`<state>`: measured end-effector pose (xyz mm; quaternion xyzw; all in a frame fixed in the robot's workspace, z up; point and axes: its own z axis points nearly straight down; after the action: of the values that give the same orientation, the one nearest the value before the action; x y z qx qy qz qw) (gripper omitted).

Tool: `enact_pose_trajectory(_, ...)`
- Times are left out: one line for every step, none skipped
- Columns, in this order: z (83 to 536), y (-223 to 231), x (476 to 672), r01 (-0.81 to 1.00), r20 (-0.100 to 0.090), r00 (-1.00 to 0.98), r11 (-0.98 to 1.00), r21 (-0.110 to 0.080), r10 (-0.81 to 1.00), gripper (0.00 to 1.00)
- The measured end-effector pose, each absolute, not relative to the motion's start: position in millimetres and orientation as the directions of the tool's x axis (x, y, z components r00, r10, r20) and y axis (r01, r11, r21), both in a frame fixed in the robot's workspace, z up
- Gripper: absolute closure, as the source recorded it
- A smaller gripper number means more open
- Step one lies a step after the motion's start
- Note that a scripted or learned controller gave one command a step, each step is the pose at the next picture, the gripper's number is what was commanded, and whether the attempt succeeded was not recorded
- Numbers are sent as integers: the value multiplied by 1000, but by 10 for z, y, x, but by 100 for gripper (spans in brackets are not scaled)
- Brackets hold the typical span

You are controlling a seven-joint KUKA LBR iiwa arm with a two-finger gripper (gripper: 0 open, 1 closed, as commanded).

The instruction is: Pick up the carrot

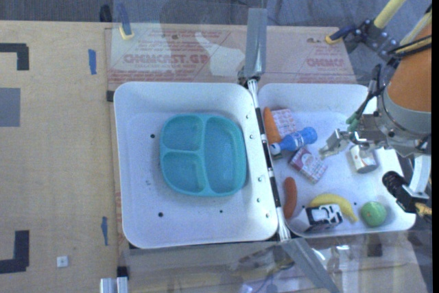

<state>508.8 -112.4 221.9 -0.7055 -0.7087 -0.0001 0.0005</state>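
The carrot (271,125) is a small orange stick lying lengthwise against the left wall of the right bin (322,94), beside a pink packet (285,120). A blue bottle (298,141) lies just below and to the right of it. My gripper (336,143) hangs over the middle of the right bin, well to the right of the carrot and past the bottle's cap. Nothing shows in its grasp.
The left bin (137,216) holds a teal divided plate (203,154). The right bin also holds a second packet (308,165), a red sausage (290,197), a banana (332,202), a black-and-white item (324,216), a green ball (374,213) and a silver can (362,160).
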Motion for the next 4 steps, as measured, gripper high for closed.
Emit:
enact_pose_trajectory(1845,-38,5704,997,0,-83,83,2,997,0)
enact_pose_trajectory(2039,-329,5244,998,1,-57,57,-1,998,0)
enact_pose_trajectory(2360,-582,5147,985,-1,-174,174,3,985,0)
enact_pose_trajectory(1842,-124,4853,960,1,-282,282,0,960,0)
